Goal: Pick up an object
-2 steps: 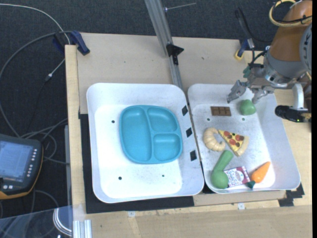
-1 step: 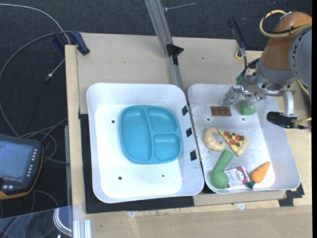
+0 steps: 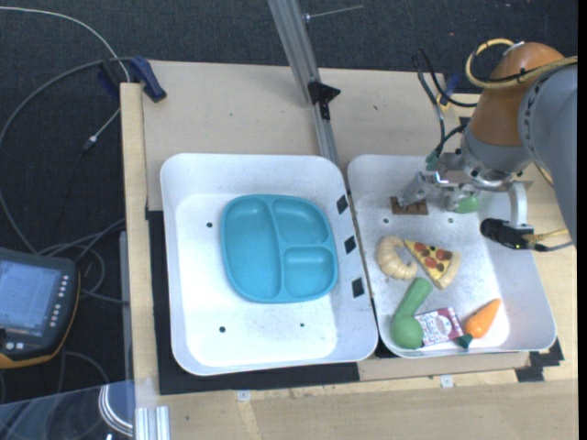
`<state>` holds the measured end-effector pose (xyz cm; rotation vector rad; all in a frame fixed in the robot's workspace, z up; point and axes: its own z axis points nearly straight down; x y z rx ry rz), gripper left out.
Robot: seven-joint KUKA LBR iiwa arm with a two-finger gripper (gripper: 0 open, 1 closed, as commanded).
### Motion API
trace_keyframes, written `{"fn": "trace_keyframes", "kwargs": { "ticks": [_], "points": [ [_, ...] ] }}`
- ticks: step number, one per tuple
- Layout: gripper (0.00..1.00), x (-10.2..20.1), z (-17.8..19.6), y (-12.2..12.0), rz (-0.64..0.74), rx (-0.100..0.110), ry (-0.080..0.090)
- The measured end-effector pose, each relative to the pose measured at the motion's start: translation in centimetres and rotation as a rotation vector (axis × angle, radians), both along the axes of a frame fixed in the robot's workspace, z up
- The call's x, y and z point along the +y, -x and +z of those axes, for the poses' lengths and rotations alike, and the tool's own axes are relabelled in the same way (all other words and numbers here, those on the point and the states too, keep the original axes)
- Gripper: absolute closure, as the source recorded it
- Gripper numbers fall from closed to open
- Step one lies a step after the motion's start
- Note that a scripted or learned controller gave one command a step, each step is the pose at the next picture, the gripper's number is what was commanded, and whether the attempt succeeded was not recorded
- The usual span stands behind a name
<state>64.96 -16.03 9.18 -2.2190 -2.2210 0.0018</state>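
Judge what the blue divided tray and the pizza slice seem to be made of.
The blue divided plastic tray looks like moulded plastic: uniform colour, rounded compartments, soft sheen. The toy pizza slice is probably plastic or rubber: flat painted-looking toppings; too small to be sure.

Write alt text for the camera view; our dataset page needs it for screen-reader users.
A grey robot arm's gripper hovers low over the far end of the right bin, above toy food: croissant, pizza slice, green vegetable, pink carton, carrot. The left bin holds a blue divided plate.
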Motion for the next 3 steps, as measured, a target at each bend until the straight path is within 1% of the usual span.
{"fn": "trace_keyframes", "kwargs": {
  "ticks": [1,2,3],
  "points": [
    [1.00,0.0,1.5,-0.2,0.002,-0.006,0.001],
    [1.00,-0.1,5.9,0.0,0.000,-0.008,0.002],
    [1.00,-0.1,12.4,0.1,0.001,-0.011,0.003]
  ]
}}
